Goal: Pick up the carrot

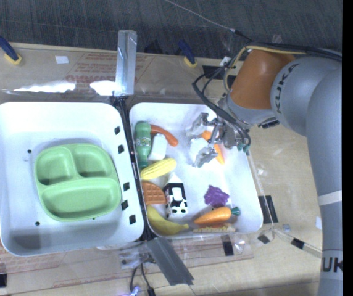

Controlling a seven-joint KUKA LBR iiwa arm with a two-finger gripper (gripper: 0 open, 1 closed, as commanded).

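Here, my pincer (205, 142) hangs over the far right part of the right bin (245, 176), its silvery fingers (202, 156) spread apart around a small orange piece (216, 145) that shows between them; I cannot tell whether they touch it. The carrot (213, 216) lies well apart from me, near the bin's near right corner, flat on the floor just beside the near wall. Its long axis runs roughly along that near edge, tilted slightly: the green leafy top points toward the right wall, the tapered orange tip toward the banana (166, 223), which curves along the near left corner. A purple bunch of grapes (216, 196) sits just behind the carrot. A small black-and-white cow figure (176, 199) stands between banana and grapes. Along the left wall I see a green bottle (142, 142) with a label too small to read, a corn cob (158, 168) and a waffle-like piece (153, 193). The left bin (4, 165) carries a green divided plate (76, 180). On my grey arm (315, 103), the letters "KUKA" read near the orange band.
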